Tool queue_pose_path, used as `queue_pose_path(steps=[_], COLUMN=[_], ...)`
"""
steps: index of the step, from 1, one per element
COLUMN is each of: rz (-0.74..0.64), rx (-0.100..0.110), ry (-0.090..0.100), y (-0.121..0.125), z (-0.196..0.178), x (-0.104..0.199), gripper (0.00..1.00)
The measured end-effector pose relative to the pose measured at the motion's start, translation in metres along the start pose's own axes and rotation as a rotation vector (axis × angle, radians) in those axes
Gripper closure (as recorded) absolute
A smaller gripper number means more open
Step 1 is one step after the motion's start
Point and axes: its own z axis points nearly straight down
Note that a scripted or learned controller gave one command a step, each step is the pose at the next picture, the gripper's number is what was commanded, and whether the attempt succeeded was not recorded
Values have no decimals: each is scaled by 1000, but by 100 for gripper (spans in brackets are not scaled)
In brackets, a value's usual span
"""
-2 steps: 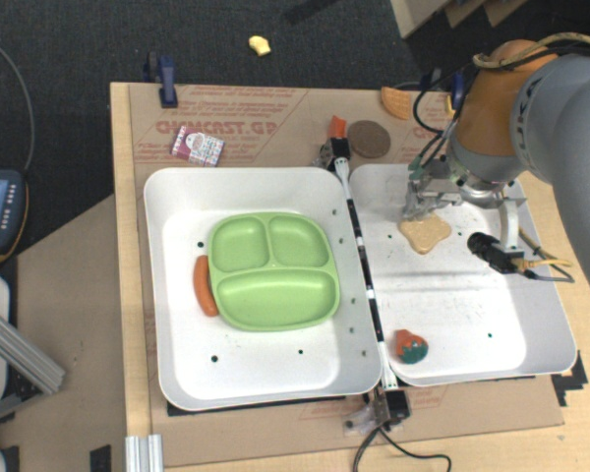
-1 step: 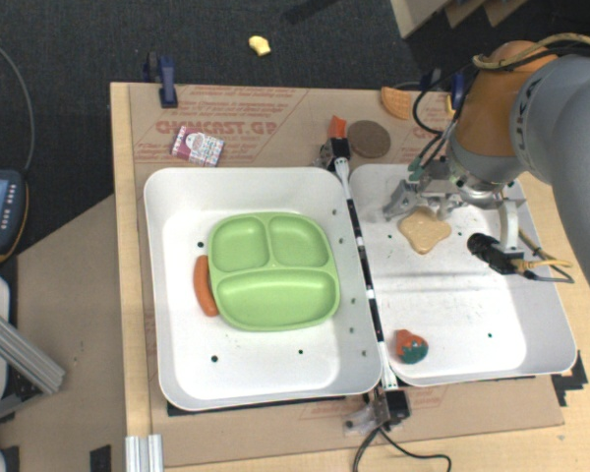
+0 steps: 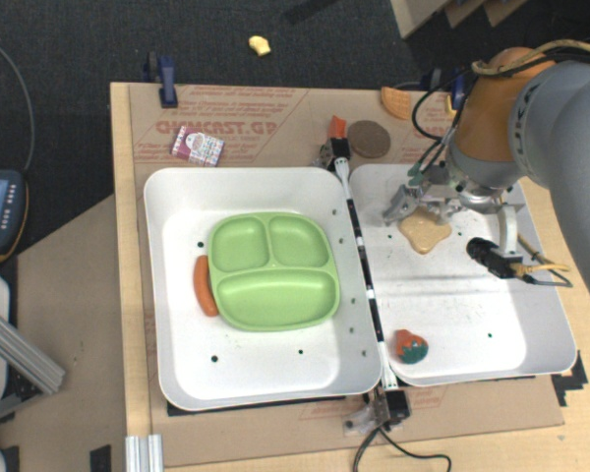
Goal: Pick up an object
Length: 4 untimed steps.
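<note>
Camera view: gripper [image 3: 425, 205] sits low in the right bin [image 3: 531, 352], directly over a tan bread-like piece [image 3: 425, 234]; whether it is pinched, I cannot tell.

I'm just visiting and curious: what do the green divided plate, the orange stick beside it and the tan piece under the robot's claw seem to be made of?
The green plate looks like moulded plastic, matte with a soft sheen and rounded compartment edges. The orange stick seems smooth plastic or rubber, perhaps a toy carrot or sausage. The tan piece beneath the gripper looks soft and dull, possibly foam or a toy bread slice; the view is too coarse to be sure.
</note>
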Motion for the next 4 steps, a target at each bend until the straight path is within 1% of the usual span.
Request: queue_pose_path(steps=[1,2,3,4], rz=[-1,0,1,0], rx=[-2,-2,-3,-2], ry=[-3,-2,-1,0], y=[11,1,1,3], z=[0,-1,0,0], x=[13,11,-5,-8], gripper=[0,0,0,0])
